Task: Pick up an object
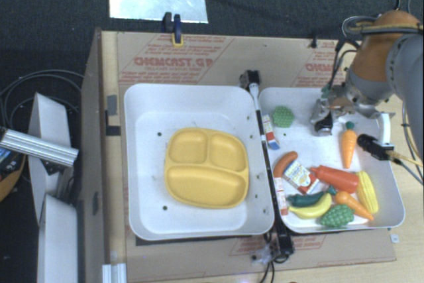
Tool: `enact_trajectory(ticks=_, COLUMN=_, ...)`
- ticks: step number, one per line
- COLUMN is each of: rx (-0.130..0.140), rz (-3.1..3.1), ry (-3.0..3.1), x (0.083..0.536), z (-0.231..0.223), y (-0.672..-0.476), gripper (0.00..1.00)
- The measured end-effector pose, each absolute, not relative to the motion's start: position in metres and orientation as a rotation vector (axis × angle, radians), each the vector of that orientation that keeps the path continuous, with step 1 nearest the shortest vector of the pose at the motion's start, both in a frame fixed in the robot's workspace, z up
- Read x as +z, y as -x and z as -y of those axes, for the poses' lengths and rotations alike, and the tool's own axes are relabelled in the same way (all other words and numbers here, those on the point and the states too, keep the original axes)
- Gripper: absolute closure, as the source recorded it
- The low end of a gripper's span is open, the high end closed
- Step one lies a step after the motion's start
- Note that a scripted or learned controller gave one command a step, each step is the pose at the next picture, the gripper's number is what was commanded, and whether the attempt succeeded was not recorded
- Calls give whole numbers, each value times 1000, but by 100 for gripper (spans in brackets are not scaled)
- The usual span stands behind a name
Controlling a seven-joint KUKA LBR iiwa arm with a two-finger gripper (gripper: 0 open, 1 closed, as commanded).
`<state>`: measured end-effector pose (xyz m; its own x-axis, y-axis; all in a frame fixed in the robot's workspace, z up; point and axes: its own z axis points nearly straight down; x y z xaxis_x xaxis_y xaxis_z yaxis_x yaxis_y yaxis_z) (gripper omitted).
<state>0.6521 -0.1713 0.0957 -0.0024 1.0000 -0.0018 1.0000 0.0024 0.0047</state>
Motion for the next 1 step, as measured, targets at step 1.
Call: enact_trajectory(ticks=1, rx=7, rz=-2225, ry=-2214, x=186, z=46, y=-658, gripper=100)
